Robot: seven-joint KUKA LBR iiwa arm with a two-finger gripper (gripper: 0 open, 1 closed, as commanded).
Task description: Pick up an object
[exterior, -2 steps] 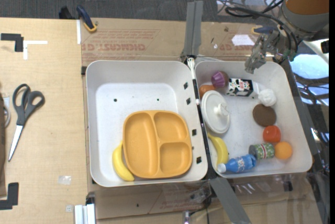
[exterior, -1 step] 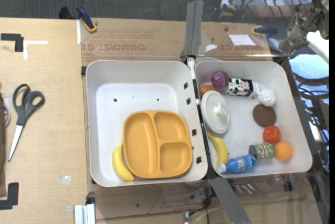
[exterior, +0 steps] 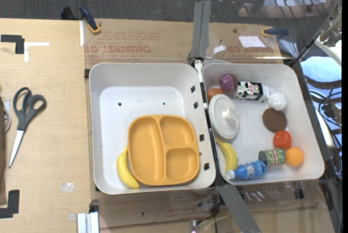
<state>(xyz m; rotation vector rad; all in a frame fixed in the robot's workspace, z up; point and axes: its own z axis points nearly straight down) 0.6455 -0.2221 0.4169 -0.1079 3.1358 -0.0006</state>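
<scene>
Two white bins are sitting side by side on the tabletop. In the left bin (exterior: 103, 117) a yellow divided plate (exterior: 163, 149) is filling the 6 o'clock half, nearly touching the wall at 3 o'clock, with a banana (exterior: 124, 171) peeking from under its 8 o'clock edge; the floor toward 12 o'clock is lying open.

In the right bin (exterior: 304, 117) things are crowding the edges:
- a white lid (exterior: 224, 116) and a second banana (exterior: 228, 154) are lying along the 9 o'clock wall
- a purple cup (exterior: 228, 83) and a black-and-white carton (exterior: 249, 90) are sitting at 12 o'clock
- a brown disc (exterior: 274, 118), a red piece (exterior: 282, 139) and an orange ball (exterior: 294, 157) are lying toward 4 o'clock
- a green can (exterior: 272, 158) and a blue bottle (exterior: 248, 171) are lying near the 6 o'clock rim

The bin's middle is staying bare. Scissors (exterior: 23, 112) are lying well apart at 9 o'clock.
</scene>
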